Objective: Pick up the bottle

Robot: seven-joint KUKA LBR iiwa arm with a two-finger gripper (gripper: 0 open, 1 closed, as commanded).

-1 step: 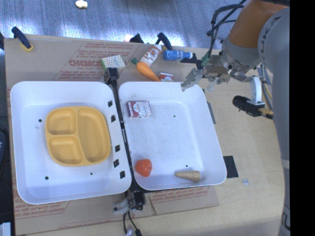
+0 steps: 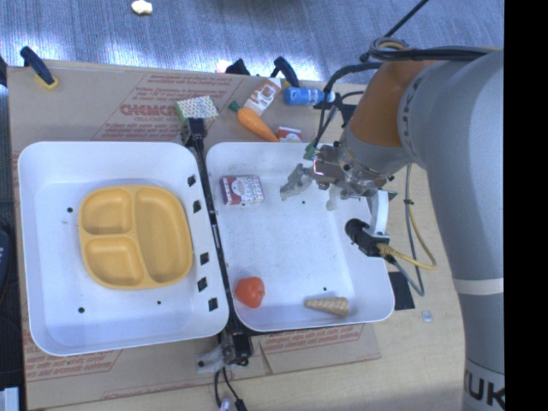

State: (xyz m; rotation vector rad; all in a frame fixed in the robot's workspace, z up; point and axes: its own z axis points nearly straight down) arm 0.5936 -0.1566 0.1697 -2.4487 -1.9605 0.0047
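A small white bottle with an orange label [image 2: 262, 97] lies on the cardboard behind the right bin [image 2: 282, 319], outside it. A blue bottle-like item [image 2: 300, 96] lies just right of it. My gripper [image 2: 314, 192] hovers over the upper right part of the right bin, in front of and to the right of both items and well apart from them. Its two fingers [image 2: 294, 183] are spread open with nothing between them.
The right bin holds a red-and-white carton [image 2: 242, 190], a red tomato [image 2: 250, 292] and a tan cone [image 2: 329, 305]. An orange carrot [image 2: 255, 124] lies behind the bin's rim. A yellow divided plate [image 2: 135, 235] sits in the left bin [image 2: 43, 169].
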